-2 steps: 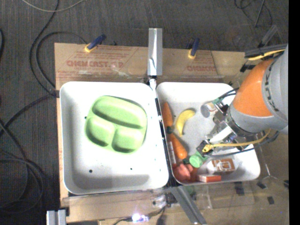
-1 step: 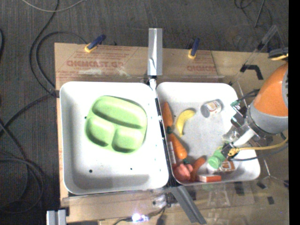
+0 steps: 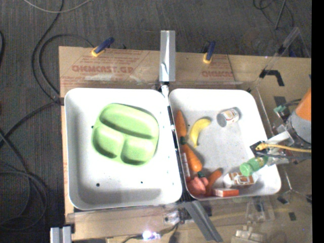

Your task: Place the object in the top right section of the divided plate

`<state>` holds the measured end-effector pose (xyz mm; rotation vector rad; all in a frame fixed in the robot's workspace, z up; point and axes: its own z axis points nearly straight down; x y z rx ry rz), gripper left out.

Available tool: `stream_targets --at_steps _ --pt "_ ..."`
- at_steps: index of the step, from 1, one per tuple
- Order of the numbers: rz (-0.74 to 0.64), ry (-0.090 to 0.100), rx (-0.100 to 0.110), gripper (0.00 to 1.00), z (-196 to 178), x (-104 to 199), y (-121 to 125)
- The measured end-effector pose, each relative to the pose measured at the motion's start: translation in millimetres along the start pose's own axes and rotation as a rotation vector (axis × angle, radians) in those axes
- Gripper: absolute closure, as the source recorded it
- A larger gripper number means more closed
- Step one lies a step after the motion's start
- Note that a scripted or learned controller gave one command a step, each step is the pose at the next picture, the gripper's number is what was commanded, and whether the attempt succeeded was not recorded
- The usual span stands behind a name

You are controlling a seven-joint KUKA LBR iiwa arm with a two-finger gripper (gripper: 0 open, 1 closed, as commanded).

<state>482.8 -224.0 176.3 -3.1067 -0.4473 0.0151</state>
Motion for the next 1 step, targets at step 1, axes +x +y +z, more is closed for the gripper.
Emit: stream_targets --at_steps 1 --pt "0.065 0.008 0.004 1.0 83.4 4.3 -2.4"
